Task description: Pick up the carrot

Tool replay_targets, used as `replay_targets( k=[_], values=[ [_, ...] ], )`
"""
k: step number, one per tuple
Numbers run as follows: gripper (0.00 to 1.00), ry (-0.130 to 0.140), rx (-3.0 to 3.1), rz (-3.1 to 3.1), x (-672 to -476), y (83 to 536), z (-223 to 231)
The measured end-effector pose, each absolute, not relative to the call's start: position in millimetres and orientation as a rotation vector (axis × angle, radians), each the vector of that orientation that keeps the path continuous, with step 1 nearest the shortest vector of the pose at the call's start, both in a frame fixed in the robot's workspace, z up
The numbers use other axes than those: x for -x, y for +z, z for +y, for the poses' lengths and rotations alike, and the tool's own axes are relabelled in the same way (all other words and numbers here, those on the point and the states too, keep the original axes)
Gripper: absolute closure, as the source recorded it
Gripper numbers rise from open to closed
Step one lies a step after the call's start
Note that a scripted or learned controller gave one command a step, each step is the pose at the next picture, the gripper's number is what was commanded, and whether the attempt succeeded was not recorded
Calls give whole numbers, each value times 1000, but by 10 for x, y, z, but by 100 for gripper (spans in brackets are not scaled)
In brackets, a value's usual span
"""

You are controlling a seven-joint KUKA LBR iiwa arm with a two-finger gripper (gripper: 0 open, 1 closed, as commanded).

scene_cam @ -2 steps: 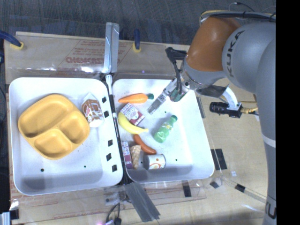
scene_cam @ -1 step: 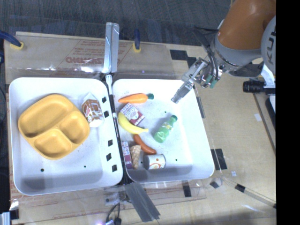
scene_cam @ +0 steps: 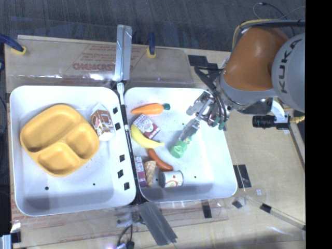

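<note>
Pincer [scene_cam: 193, 124], state unclear, hangs above the bin; orange, green-tipped carrot [scene_cam: 149, 108] lies apart.

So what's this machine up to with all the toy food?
The robot arm reaches in over the right bin, meant to pick up the carrot. Its gripper hangs above the bin's upper right part, near a green bottle. The carrot lies untouched along the bin's far edge, apart from the gripper. A banana lies just below it, and a yellow tray sits in the left bin.
</note>
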State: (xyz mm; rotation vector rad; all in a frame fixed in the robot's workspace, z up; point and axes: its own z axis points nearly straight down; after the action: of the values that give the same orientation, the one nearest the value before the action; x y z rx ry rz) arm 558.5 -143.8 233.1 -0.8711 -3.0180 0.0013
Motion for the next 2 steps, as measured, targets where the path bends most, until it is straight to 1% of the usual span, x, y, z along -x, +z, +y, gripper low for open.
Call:
replay_targets(
  k=[1,2],
  values=[
    [0,1,584,-3089,-6271,2116,-1269],
    [0,2,762,-3052,-6424,3205,-1404]
  ],
)
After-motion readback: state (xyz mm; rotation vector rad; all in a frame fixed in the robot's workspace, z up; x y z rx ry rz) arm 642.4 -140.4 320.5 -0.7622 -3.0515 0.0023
